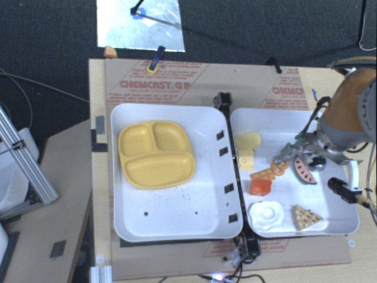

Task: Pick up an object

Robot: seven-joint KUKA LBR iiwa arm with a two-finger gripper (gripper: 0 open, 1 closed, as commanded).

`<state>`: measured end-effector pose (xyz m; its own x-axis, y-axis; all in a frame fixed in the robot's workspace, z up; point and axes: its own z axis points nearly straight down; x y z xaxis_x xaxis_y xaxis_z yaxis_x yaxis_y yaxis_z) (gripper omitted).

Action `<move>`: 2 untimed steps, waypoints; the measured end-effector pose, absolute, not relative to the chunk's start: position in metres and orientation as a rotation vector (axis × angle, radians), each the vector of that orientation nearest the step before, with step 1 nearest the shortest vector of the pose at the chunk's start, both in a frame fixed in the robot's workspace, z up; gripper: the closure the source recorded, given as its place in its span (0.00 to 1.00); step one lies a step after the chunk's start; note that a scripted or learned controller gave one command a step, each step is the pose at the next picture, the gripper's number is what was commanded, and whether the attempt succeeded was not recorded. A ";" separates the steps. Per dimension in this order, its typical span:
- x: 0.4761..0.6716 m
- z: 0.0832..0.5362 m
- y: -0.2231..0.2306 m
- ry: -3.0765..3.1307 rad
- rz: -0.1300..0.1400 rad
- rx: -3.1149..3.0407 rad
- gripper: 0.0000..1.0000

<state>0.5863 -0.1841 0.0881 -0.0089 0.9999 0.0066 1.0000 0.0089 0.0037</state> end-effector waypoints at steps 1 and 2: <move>0.588 0.089 -0.144 -2.235 -0.008 -2.222 0.00; 0.590 0.101 -0.143 -2.233 -0.018 -2.223 1.00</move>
